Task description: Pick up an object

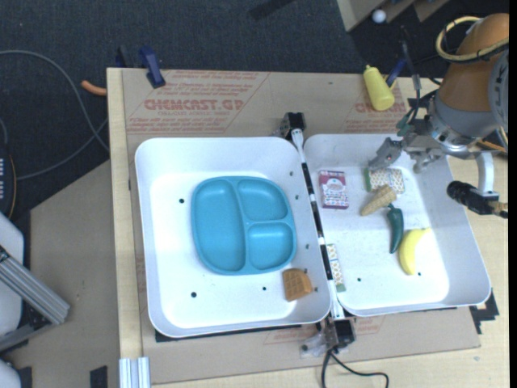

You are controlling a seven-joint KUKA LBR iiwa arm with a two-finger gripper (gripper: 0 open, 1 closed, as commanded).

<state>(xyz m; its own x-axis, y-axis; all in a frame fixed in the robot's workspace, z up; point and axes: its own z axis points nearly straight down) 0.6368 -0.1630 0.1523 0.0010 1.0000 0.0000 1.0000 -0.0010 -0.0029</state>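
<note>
the gripper hangs with its fingers apart over the far end of the right bin, holding nothing. just below it lie a pale cone, a green pepper and a banana.

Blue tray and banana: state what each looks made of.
Blue tray: probably moulded plastic, matte; uniform colour, rounded compartments, soft sheen. Banana: likely a plastic toy; evenly yellow and smooth, though real fruit can't be ruled out.
</note>
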